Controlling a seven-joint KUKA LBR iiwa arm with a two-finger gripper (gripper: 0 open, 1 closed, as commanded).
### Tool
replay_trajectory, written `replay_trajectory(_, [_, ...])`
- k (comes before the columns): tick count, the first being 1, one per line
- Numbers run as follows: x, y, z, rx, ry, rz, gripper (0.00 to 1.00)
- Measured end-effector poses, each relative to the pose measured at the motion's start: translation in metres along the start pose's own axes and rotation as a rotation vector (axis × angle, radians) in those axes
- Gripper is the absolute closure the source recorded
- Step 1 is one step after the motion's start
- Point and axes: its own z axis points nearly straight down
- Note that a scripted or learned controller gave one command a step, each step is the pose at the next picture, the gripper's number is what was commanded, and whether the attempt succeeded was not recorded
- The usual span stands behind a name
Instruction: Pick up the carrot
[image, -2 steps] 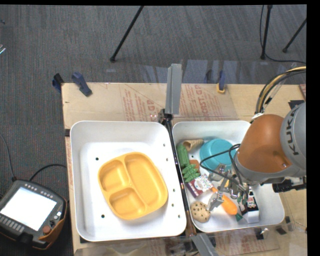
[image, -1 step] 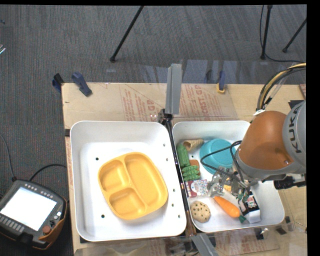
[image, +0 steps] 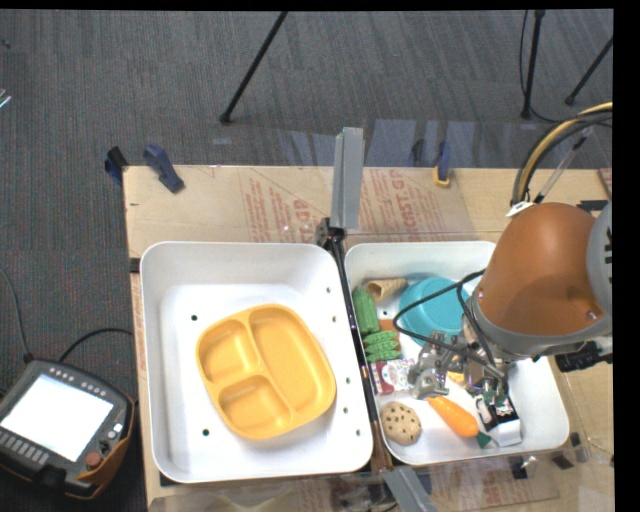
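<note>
Orange and tapered, the carrot (image: 455, 416) lies flat on the white floor of the right bin (image: 535, 435), on the near side of the teal bowl (image: 436, 306) and close to the bin's front wall. In the camera view nothing lifts it: it rests on the floor with bare white around most of its length. The gripper (image: 452, 380) hangs between the bowl and the carrot, just above the carrot's thicker end and very near it. The metal parts there are tangled with cable and shadow, so I cannot tell whether the jaws are spread or pressed together, nor whether they touch the carrot at all. A cookie (image: 402, 423) sits nearer the camera than the bowl and to its left, and some green vegetables (image: 370, 325) lie just left of the bowl. The yellow divided plate (image: 265, 370) lies well to the bowl's left, in the other bin. My judgement is that the reach toward the carrot looks mostly done, while the closing, a firm hold and the lift are all yet to come.
</note>
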Motion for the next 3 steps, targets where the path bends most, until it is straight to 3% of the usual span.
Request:
replay_trajectory(1, [-0.005, 0.045, -0.011, 0.000, 0.007, -0.419, 1.00])
replay_trajectory(2, [-0.005, 0.045, -0.010, 0.000, 0.007, -0.419, 0.00])
replay_trajectory(3, [-0.009, -0.004, 0.004, 0.000, 0.009, -0.489, 0.00])
